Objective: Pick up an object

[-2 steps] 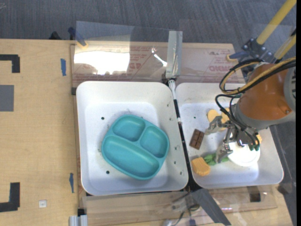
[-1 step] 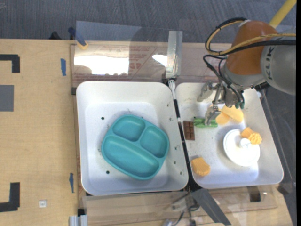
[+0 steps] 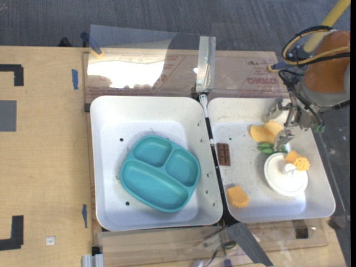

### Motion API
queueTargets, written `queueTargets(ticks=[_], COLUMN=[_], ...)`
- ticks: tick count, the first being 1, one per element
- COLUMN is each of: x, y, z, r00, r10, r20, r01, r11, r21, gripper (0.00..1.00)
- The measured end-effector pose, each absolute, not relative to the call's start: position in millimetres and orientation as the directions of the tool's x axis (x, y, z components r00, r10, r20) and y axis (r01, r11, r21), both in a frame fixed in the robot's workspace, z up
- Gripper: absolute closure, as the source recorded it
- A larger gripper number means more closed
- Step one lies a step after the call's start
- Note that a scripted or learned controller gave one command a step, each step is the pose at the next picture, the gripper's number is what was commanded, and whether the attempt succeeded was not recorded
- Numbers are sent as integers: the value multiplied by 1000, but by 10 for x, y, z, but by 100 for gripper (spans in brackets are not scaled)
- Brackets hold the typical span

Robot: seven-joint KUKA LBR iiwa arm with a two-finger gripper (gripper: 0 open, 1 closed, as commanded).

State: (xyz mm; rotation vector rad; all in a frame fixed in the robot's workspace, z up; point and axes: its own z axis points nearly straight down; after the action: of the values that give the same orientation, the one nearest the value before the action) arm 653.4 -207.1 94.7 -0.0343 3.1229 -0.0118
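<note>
My gripper (image 3: 280,125) hangs over the back right part of the right bin (image 3: 320,203), open, with nothing between its fingers. Just below and left of it lie a yellow flat piece (image 3: 260,132) and a small green item (image 3: 266,147). A white round dish (image 3: 285,177) sits nearer the front, with a small yellow-orange toy (image 3: 298,162) on its back rim. An orange chunk (image 3: 238,196) lies at the bin's front left. Beside the left wall of the bin rests a brown chocolate-like bar (image 3: 223,153).
The left bin (image 3: 101,111) holds a teal divided plate (image 3: 160,173). A metal divider (image 3: 207,124) runs between the bins, and a clear panel (image 3: 139,60) stands behind them. Cables and the orange arm band (image 3: 325,65) crowd the back right.
</note>
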Motion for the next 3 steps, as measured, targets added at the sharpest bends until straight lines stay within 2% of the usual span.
queueTargets(ticks=[1,2,3], x=[6673,6286,6592], y=[-1541,-1784,-1077], z=[935,953,963], r00=[-992,-980,-989], r10=[124,199,147], r20=[1,-19,-18], r01=[124,199,146], r11=[992,980,989], r21=[-6,2,2], gripper=[0,0,0])
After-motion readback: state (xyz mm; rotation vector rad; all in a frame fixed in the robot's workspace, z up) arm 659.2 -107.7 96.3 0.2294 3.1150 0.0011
